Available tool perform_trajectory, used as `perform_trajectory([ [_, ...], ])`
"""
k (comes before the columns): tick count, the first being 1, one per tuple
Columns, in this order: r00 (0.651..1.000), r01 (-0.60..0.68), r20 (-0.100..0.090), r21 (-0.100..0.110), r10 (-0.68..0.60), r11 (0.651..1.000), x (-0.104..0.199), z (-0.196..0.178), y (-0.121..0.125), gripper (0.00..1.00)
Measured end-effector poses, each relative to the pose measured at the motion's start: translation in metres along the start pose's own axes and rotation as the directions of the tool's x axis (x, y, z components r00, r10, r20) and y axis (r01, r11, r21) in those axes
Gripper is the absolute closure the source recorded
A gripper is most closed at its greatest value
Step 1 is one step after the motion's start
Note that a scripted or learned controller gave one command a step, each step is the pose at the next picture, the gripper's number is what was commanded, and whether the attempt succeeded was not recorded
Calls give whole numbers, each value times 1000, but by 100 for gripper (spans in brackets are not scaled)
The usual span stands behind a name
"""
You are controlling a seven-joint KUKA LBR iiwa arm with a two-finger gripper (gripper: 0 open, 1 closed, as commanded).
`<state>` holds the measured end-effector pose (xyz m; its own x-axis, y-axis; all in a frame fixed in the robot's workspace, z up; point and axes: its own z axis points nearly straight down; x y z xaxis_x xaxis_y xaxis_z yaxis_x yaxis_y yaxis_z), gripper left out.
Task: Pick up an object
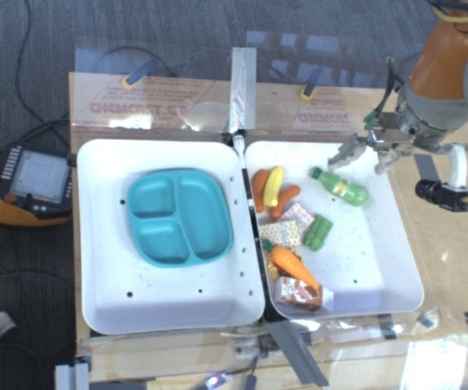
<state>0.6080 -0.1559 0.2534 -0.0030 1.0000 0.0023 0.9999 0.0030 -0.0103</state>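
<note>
Step in hand: approach. The gripper hangs over the far right corner of the right bin, its two fingers spread apart with nothing between them. Nothing is picked yet.

Nearest candidate: one green bottle, lying on its side on the bin floor just beside and below the fingers. The next move likely calls for lowering over the bottle, lining the fingers across its body, then closing.

Right bin contents, clustered along its left wall:
- one yellow banana
- two orange carrots, one far, one near
- one green pickle-like piece
- two small printed packets

Left bin: one blue divided tray, three compartments.
</note>
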Motion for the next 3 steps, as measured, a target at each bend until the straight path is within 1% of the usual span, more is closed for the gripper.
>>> perform_trajectory([
  [1,992,-128,3,-2,128,992,-34,-60,12,0],
  [2,982,-190,1,1,190,982,-3,73,-10,0],
  [3,967,-256,0,-24,256,966,36,153,-28,0],
])
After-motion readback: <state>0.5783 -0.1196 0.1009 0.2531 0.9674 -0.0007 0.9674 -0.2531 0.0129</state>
